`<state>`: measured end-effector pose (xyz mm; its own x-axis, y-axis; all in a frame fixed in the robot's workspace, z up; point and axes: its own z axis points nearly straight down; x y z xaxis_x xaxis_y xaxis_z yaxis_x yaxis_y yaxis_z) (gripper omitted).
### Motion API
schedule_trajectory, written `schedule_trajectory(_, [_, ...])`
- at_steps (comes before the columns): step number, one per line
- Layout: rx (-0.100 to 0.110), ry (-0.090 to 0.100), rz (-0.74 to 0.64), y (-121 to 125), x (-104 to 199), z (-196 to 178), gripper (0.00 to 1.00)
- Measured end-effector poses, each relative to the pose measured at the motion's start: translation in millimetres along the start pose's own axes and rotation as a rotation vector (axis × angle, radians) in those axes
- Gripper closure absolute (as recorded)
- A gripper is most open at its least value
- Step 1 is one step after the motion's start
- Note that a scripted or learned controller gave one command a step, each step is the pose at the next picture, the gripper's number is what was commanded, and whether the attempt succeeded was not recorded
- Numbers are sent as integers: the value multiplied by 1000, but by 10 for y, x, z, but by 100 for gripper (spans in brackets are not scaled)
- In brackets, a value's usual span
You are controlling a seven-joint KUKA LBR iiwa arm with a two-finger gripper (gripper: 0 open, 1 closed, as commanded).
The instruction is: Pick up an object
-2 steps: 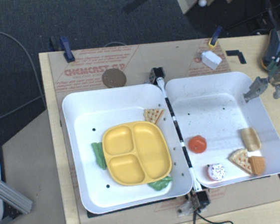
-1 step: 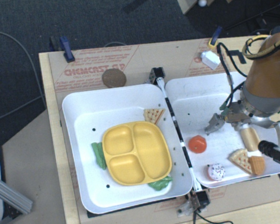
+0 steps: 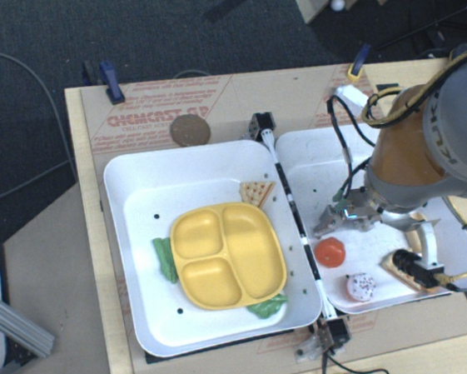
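Note:
In the right bin (image 3: pixel 313 152), my gripper (image 3: pixel 335 219) hangs low near the left wall. It is just above and behind a small red round object (image 3: pixel 331 252). I see nothing held in the gripper. A white speckled ball (image 3: pixel 361 286) lies near the bin's front edge, to the right of the red object. A tan piece (image 3: pixel 393 273) lies further right, partly hidden by the arm's fittings.
The left bin (image 3: pixel 134 193) holds a yellow divided plate (image 3: pixel 227 254). There is a green piece (image 3: pixel 165 258) at the plate's left, another green piece (image 3: pixel 269 307) at its front, and a cracker (image 3: pixel 257 192) behind it. A brown disc (image 3: pixel 189 131) lies on the bench behind the bins.

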<state>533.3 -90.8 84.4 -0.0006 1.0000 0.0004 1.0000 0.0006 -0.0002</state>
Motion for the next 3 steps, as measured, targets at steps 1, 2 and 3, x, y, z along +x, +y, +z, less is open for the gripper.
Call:
schedule_trajectory(1, [-2, -3, 2, 214, -1047, -272, 0])
schedule_trajectory(2, [-2, 1, -2, 828, 105, -1010, 0])
schedule_trajectory(3, [2, 1, -1, 273, 594, -999, 0])
